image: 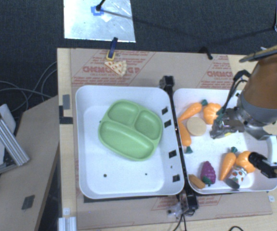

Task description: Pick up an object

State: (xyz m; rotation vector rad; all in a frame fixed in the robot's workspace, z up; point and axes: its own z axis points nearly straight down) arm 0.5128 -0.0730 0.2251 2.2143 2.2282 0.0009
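Observation:
The right bin (203,150) holds several toy foods. A long carrot (190,111) and an orange round fruit (210,112) lie at its back. A beige disc (196,127) sits beside them, with another carrot (184,136) along the left wall. Near the front lie a carrot (228,163), an orange piece (245,158), a purple grape bunch (207,172) and a white-and-black piece (237,177). My gripper (221,127) hangs low over the bin's middle, just right of the beige disc and below the round fruit. Nothing visibly sits in it.
The left bin (95,179) holds a green divided plate (130,129). A black divider (177,143) runs between the bins. The grey and orange arm (268,93) covers the right bin's far right. A small waffle-like piece (117,67) lies on the cardboard behind the bins.

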